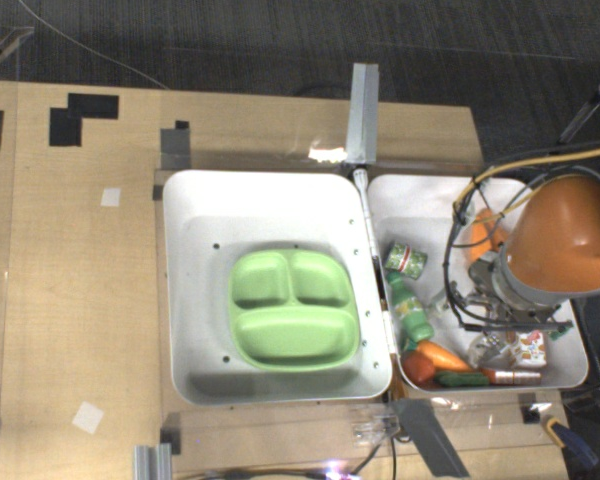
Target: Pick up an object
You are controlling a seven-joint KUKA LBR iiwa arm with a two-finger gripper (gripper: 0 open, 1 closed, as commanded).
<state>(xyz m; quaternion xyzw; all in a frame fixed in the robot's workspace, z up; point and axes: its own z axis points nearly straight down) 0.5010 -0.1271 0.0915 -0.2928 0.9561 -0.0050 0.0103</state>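
Here the arm (560,233) is reaching in over the right bin (420,193), its orange band hanging directly above the end effector (500,328) and hiding most of it, so whether the end effector is released or clenched I cannot tell. It is sitting low among the clutter, probably because the program is going for one of the objects heaped in that bin's near corner. Just beside the end effector, toward the near rim, a small white-and-red carton (531,348) is lying flat, with a brown stick-like item (513,376) just beyond it against the wall. To the end effector's left, a carrot (443,356) and a red piece (416,368) are resting together, and farther left a green bottle (410,313) and a small can (405,259) are leaning near the divider. Nothing is visibly lifted. Well away to the left, in the other bin (195,298), a green divided tray (293,304) is lying alone, likely left as a drop spot. Both bins are sitting on the desk (70,318).
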